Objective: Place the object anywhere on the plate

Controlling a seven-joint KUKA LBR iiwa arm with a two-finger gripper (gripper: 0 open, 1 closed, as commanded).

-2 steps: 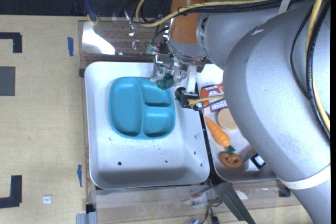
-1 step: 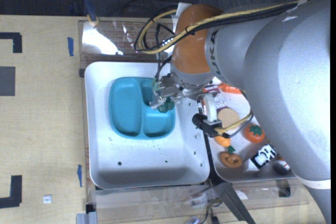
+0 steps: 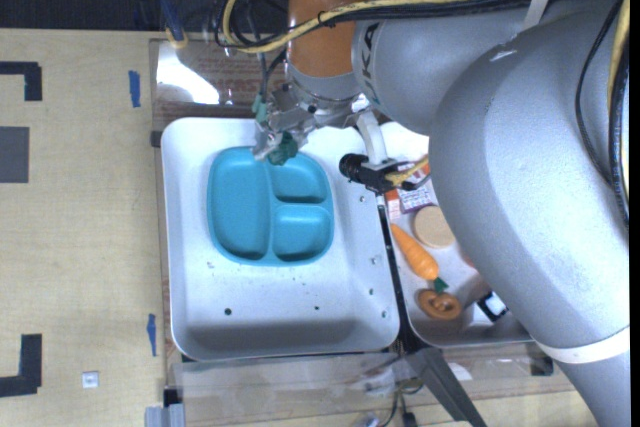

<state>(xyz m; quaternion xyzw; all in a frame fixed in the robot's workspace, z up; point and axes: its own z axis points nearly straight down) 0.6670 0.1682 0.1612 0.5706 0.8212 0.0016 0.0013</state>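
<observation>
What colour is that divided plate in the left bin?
Light blue, as the camera view shows: plate.

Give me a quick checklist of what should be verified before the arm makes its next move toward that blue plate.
1. Plate lies flat inside the left bin: ok.
2. Gripper is over the plate's upper rim: ok.
3. An object sits between the gripper's fingers: cannot tell; something small and greenish shows at the tip, blurred.
4. All three plate compartments are free to receive the object: ok.
5. Carrot and the other items lie in the right bin, off the plate: ok.
</observation>
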